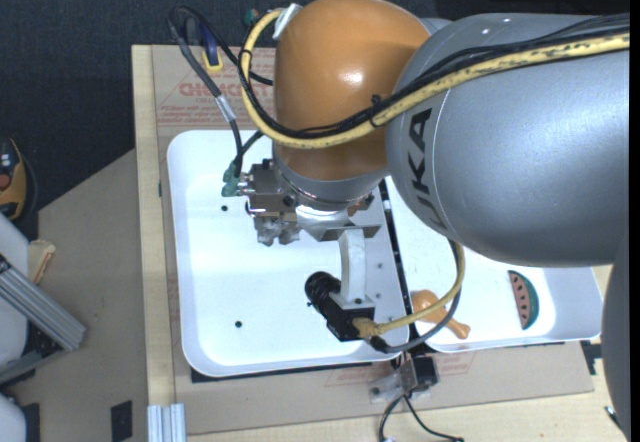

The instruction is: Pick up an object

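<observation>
Gripper [272, 228] over the left bin [200, 270], two small toys lying in the right bin [485, 315].

The orange object [438, 308] is glossy, with a rounded head and a short stem running right. It lies at the near edge of the right bin, just right of the divider, partly crossed by a yellow cable. Close to its right lies a watermelon slice [524, 297]: red flesh, dark seeds, a curved green rind. The gripper hangs above the far middle of the left bin, well apart from both toys; whether it is wide or narrow cannot be told. The grey arm [520, 130] bears large black letters, "KA" readable. The cardboard sheet [190, 95] under the bins carries red print too blurred to read.
</observation>
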Available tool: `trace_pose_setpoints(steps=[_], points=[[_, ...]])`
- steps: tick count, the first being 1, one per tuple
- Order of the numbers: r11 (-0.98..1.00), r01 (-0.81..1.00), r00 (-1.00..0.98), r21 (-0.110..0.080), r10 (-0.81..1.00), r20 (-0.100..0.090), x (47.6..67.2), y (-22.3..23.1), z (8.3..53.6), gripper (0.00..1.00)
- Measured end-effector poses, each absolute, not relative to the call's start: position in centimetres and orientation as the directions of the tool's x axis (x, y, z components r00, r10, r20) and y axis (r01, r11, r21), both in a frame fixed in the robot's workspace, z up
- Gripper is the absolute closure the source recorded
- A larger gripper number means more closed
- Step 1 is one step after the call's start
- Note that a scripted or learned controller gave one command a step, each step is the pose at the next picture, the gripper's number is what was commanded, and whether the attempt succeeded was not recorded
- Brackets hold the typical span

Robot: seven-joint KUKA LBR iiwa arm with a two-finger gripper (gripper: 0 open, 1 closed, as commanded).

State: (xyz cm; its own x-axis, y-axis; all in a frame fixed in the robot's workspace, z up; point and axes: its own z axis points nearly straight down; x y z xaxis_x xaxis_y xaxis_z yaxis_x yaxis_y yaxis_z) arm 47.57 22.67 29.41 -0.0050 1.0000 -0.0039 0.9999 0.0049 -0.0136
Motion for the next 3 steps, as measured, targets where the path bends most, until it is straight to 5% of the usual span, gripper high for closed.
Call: trace_pose_setpoints(steps=[1, 2, 3], points=[[0.002, 1.000, -0.002, 0.019, 1.000, 0.010, 48.0, 22.4, 48.9, 1.00], [-0.002, 1.000, 0.002, -0.016, 1.000, -0.007, 47.7, 22.2, 33.6, 1.00], [-0.001, 1.000, 0.001, -0.010, 1.000, -0.004, 47.8, 22.4, 25.2, 1.00]])
